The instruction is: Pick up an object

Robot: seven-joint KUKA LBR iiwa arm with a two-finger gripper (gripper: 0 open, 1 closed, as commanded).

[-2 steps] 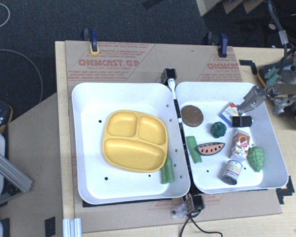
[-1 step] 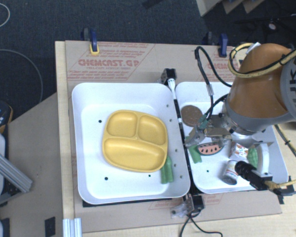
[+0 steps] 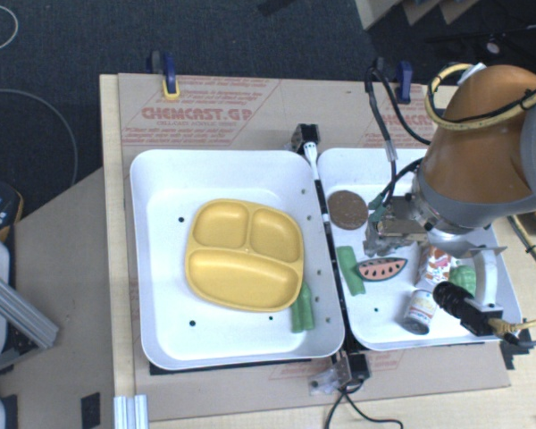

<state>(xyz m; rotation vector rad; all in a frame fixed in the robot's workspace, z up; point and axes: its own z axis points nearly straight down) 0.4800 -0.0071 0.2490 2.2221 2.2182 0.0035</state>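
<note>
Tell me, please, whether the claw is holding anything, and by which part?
That cannot be told: the claw hangs low above the watermelon slice in the right bin, with its tips hidden.

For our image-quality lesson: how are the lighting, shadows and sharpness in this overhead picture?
Camera view: even, soft light; faint shadow under the yellow tray; mild glare on the left bin; the watermelon slice looks sharp, the arm's orange band slightly soft.

Colours across the two white bins

A yellow divided plate, green sticks, a brown disc, a red-and-green watermelon slice with dark seeds, and the arm's orange band over grey.
</note>
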